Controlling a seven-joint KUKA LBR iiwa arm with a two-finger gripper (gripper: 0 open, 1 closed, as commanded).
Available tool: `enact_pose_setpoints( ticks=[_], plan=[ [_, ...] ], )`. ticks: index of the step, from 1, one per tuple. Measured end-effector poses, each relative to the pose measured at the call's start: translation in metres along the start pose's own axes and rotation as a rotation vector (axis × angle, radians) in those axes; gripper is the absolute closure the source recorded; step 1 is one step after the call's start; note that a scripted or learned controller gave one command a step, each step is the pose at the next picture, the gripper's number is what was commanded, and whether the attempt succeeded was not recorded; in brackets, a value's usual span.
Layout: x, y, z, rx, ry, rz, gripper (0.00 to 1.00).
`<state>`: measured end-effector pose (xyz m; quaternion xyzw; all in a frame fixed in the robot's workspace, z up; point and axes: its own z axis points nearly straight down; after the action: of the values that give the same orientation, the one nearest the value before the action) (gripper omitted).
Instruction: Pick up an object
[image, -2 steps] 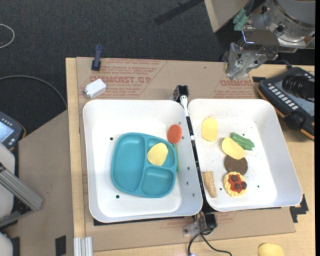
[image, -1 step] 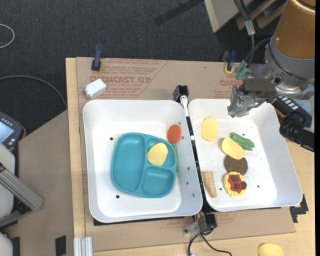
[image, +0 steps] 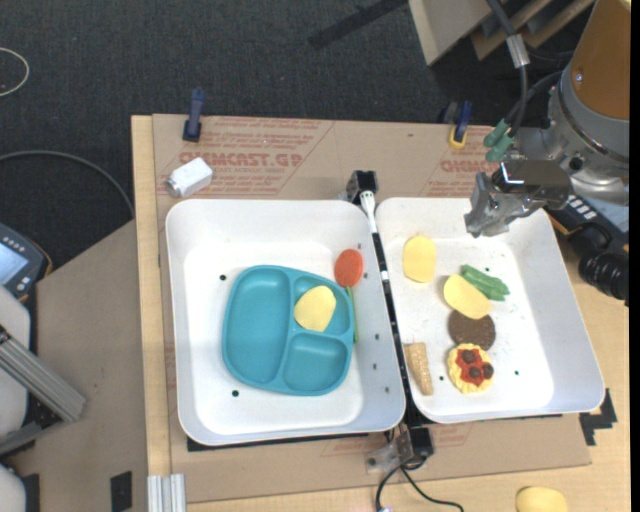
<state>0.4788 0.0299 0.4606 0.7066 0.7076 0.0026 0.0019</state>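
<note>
Right white bin (image: 570, 330); gripper (image: 487, 222) hangs above far edge, pointing down

Both white bins (image: 190, 300) look like smooth, faintly glossy plastic. Left of my jaws, the teal tray (image: 262, 335) is matt moulded plastic. The toy foods below my jaws have a dull, rubbery sheen. The counter (image: 300, 155) is printed brown cardboard, flat and matt. My gripper (image: 490, 218) is bare grey metal.
</note>
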Motion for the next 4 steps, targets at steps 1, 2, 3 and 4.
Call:
enact_pose_setpoints(
  ticks=[1, 2, 3, 4],
  plan=[
    [0.02, -0.001, 0.08, 0.016, -0.002, 0.0, 1.0],
    [-0.08, 0.0, 0.075, 0.004, -0.004, 0.012, 1.0],
    [-0.02, 0.035, -0.053, -0.013, 0.0, -0.006, 1.0],
    [-0.041, 0.001, 0.002, 0.01, -0.001, 0.004, 1.0]
  ],
)
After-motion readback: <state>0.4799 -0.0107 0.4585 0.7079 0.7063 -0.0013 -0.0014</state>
